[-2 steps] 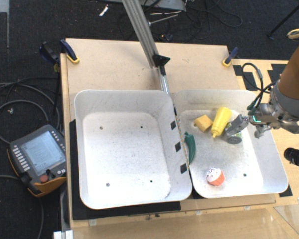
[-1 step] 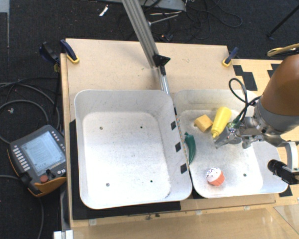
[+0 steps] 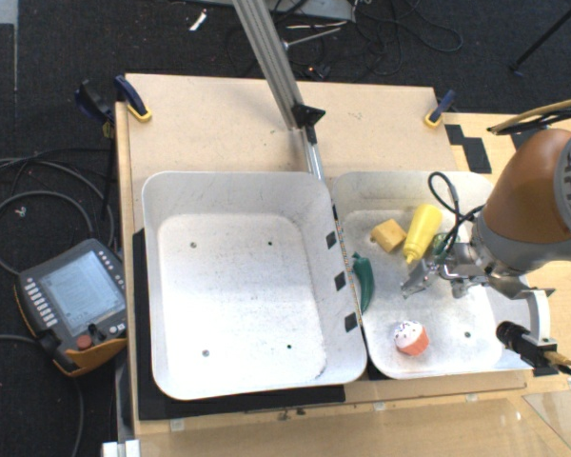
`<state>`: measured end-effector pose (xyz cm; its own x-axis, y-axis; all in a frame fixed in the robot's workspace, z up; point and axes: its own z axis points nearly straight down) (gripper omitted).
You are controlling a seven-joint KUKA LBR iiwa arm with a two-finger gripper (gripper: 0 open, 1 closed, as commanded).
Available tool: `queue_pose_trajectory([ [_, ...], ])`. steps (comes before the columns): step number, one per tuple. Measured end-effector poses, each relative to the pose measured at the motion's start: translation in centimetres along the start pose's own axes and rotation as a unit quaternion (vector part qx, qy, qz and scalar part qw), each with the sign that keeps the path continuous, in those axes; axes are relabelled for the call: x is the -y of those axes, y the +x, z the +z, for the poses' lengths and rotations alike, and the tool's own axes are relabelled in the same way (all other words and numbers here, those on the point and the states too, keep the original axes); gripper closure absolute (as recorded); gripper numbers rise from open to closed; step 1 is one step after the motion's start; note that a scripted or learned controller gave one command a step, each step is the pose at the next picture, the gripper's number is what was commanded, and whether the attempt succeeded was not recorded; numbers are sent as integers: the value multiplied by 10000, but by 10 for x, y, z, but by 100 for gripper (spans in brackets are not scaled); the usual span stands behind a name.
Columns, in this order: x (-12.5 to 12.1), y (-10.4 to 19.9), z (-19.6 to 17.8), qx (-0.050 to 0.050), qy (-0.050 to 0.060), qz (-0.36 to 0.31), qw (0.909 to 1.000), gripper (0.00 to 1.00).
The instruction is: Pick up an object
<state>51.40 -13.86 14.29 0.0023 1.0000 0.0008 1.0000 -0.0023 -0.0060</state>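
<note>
The right bin holds several small objects. A yellow block and a yellow bottle-shaped piece lie side by side near its back. Along its left wall lies a curved green object. An orange and white rounded object rests near its front. My gripper hangs low over the middle of this bin, just below the yellow bottle shape and right of the green object. I see nothing held in it.
The left bin sits beside the right one, their walls touching. A slanted metal pole reaches down to the bins' back edge. A teach pendant lies off the bench's left side.
</note>
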Motion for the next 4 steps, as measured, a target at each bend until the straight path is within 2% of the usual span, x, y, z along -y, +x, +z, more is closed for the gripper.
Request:
queue_pose_trajectory([
  [1, -1, 0, 48, 7, -37, -5, 10000, 0],
  [2, -2, 0, 37, 5, -47, -4, 10000, 100],
  [3, -4, -2, -26, 14, -62, -24, 10000, 100],
  [4, 4, -1, -79, 13, -59, -25, 10000, 100],
])
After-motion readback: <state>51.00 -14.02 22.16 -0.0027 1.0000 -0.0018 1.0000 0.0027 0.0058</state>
